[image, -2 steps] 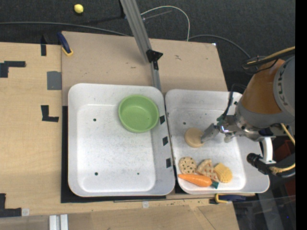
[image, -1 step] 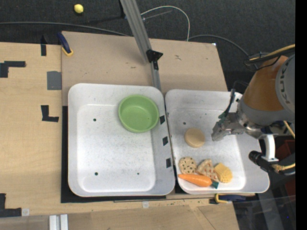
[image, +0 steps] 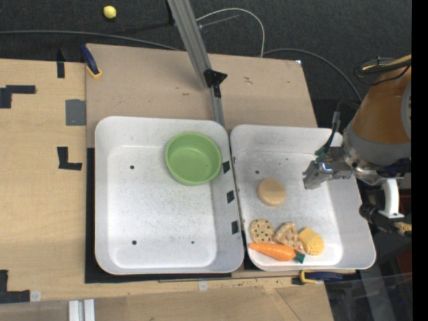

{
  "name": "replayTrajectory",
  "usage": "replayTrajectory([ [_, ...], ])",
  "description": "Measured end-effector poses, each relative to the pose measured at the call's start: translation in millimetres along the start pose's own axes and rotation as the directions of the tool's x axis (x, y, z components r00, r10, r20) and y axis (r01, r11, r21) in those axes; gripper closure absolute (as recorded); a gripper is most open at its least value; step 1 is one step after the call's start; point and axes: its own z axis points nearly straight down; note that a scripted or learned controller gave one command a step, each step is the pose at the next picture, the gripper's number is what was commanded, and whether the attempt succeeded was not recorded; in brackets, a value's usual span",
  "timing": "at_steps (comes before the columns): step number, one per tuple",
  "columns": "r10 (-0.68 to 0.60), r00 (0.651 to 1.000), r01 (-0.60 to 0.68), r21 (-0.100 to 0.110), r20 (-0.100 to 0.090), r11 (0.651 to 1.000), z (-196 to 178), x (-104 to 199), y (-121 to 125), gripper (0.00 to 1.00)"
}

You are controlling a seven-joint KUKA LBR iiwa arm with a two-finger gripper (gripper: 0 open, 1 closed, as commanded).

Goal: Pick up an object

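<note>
Over the right bin point(image: 348, 246), the gripper point(image: 318, 174) hovers near the tan puck point(image: 271, 192). Finger state cannot be determined

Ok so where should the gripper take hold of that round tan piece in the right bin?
Probably straight down from above, fingers closing across the widest part of the round tan piece. It lies flat and alone, apart from the carrot and the right bin walls.

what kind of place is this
Most likely a robotics lab bench for grasping trials: two white bins hold a green bowl and toy food like a carrot, with the arm's gripper above.
</note>
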Motion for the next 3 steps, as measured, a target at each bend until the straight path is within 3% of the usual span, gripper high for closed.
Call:
replayTrajectory([
  [1,0.0,1.0,0.0,-0.001,0.001,1.0,-52.7,0.0,1.5,1.0],
  [3,-0.004,1.0,0.004,0.006,-0.002,1.0,-28.8,99.1,12.2,1.0],
])
